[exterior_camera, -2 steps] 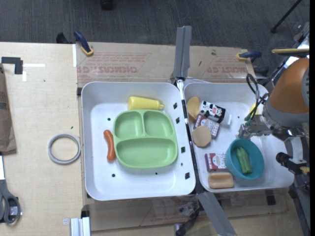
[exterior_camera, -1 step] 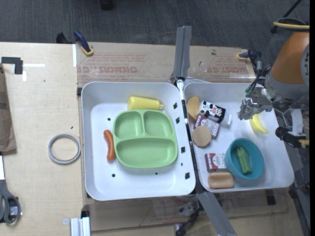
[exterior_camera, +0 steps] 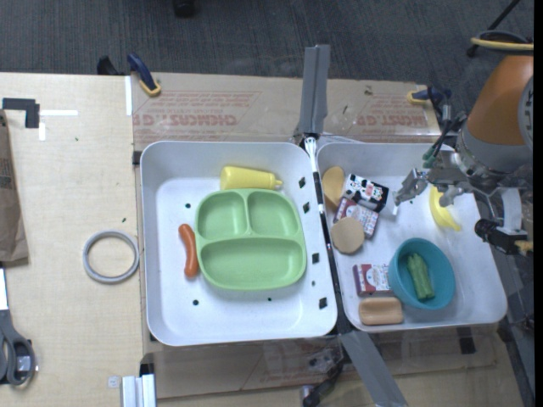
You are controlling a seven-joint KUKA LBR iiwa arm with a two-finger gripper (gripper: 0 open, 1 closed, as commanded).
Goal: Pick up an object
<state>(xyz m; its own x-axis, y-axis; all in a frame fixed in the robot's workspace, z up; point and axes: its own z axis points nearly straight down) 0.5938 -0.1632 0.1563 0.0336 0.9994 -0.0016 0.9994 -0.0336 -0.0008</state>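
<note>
My gripper (exterior_camera: 430, 192) hangs over the back right part of the right bin (exterior_camera: 484, 308), at the end of the grey arm with the orange band (exterior_camera: 507, 100). Its fingers stand apart with nothing between them, so it is open. A yellow banana (exterior_camera: 445, 211) lies just below and to the right of the fingertips. Left of the gripper lie a black-and-white cow-patterned carton (exterior_camera: 366, 192) and a tan round cookie (exterior_camera: 347, 236). A blue bowl (exterior_camera: 438, 261) holding a green vegetable (exterior_camera: 420, 275) sits toward the front.
The right bin also holds a small red packet (exterior_camera: 368, 278), a tan bun (exterior_camera: 381, 310) and an orange-tan piece (exterior_camera: 333, 185). In the left bin (exterior_camera: 161, 253) are a green divided plate (exterior_camera: 251, 239), a yellow bottle (exterior_camera: 249, 178) and an orange sausage (exterior_camera: 189, 249). A grey ring (exterior_camera: 111, 255) lies on the bench.
</note>
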